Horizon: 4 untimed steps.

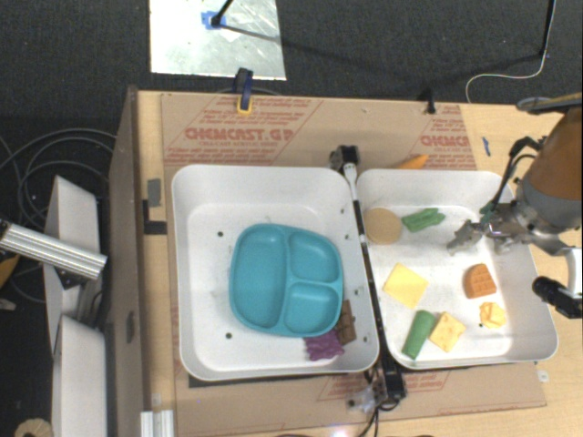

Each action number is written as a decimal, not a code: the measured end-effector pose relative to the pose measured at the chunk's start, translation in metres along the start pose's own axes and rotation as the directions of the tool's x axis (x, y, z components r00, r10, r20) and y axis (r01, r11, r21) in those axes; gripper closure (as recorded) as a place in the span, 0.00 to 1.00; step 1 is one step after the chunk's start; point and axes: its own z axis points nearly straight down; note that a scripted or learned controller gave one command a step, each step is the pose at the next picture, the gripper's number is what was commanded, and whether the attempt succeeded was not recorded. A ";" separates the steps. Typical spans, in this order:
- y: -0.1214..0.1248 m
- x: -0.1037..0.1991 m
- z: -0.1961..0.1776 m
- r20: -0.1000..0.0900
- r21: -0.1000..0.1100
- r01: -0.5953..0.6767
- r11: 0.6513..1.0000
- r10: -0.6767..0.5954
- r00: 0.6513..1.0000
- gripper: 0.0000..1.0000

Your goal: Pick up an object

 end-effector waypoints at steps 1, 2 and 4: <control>-0.046 -0.011 0.039 0.000 0.005 0.003 1.000 -0.003 1.000 0.00; -0.042 -0.010 0.027 0.001 -0.003 0.007 1.000 -0.007 1.000 1.00; -0.039 -0.011 0.059 0.000 0.002 0.006 1.000 -0.006 1.000 0.00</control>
